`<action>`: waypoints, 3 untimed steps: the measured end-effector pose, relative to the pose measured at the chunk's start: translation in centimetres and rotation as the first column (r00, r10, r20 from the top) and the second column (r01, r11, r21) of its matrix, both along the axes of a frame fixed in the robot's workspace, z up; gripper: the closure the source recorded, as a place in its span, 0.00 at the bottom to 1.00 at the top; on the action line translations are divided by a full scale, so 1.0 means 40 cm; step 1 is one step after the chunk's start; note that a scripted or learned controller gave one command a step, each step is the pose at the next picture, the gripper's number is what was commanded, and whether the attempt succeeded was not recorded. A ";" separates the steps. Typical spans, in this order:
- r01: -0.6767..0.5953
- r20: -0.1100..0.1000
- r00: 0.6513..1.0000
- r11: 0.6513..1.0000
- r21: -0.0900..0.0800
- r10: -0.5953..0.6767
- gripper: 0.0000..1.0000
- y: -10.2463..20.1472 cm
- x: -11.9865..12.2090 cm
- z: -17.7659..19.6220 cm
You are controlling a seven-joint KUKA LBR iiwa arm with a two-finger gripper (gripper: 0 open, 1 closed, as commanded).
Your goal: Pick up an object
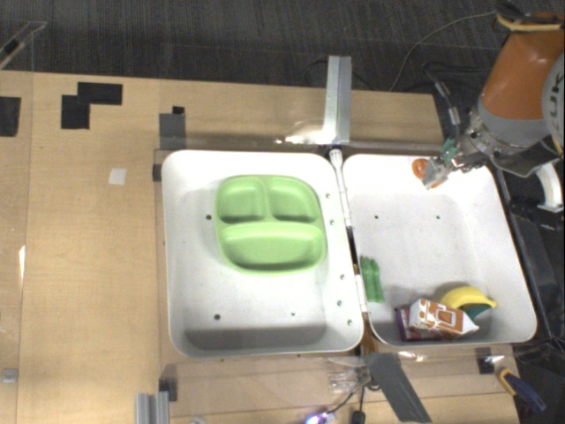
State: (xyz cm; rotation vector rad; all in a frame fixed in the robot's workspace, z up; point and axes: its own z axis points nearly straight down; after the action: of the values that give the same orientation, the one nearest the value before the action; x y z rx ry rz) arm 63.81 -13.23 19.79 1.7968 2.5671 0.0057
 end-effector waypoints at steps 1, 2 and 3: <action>-0.092 0.001 0.996 0.996 -0.002 0.092 1.00 -0.081 0.081 0.105; 0.489 -0.002 0.872 0.872 0.004 -0.489 1.00 0.020 0.056 0.474; 0.461 -0.003 0.887 0.887 0.003 -0.461 1.00 -0.032 -0.121 0.444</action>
State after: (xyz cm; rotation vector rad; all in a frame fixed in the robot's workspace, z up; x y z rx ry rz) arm 58.96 -14.50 37.57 2.3569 2.0698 0.0049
